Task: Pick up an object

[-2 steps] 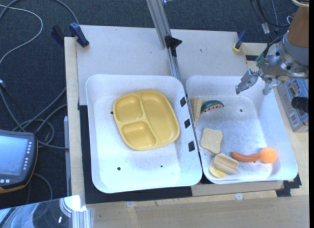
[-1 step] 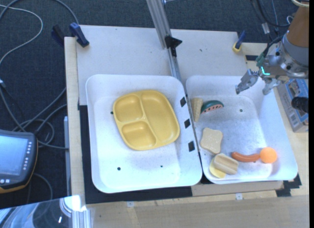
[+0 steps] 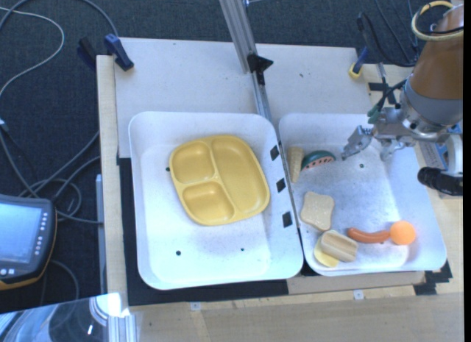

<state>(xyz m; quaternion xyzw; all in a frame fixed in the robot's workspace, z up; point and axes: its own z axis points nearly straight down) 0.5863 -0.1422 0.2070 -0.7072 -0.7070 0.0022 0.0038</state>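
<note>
Counter (image 3: pixel 184 68) bearing two shallow white bins side by side. Left bin (image 3: pixel 158 259) carrying a yellow divided plate (image 3: pixel 218 179). Right bin (image 3: pixel 423 223) with toy food: slice of bread (image 3: pixel 317 210) near the middle, watermelon slice (image 3: pixel 318 159) at the upper left beside a pale wedge (image 3: pixel 295 162), small sandwich (image 3: pixel 335 247) at the bottom, carrot (image 3: pixel 383 234) just right of it. Claw (image 3: pixel 372 142) above the right bin's upper part, fingers spread, pinching nothing, well apart from the food.

The grey arm (image 3: pixel 436 68) reached in from the right, its tool (image 3: pixel 372 140) open and pointing left.
</note>
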